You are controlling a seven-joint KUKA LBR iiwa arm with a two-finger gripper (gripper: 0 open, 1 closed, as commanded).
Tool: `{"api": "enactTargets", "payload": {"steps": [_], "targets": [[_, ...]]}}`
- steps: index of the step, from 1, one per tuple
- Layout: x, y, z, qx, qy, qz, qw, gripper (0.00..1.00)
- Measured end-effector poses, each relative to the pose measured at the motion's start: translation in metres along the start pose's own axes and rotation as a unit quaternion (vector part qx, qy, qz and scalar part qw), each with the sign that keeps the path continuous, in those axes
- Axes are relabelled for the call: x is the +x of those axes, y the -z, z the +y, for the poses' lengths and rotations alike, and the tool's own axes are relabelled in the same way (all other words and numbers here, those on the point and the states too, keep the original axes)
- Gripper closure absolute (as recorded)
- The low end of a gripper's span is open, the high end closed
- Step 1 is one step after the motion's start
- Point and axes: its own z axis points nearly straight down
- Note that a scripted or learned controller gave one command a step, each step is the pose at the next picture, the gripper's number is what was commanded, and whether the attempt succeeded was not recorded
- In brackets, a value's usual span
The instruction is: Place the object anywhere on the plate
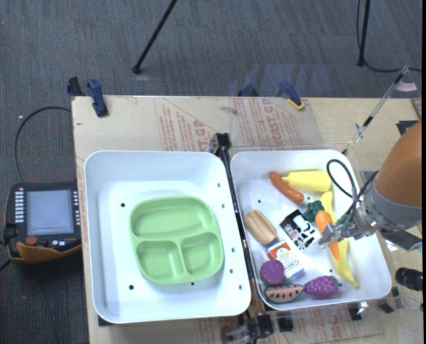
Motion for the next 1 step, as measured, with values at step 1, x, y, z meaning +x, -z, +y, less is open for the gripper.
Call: {"api": "enactTargets", "payload": {"steps": [1], "targets": [[0.0633,0.0128,-0.0008,0.001,0.015,0.001,0.9999,1.00]]}}
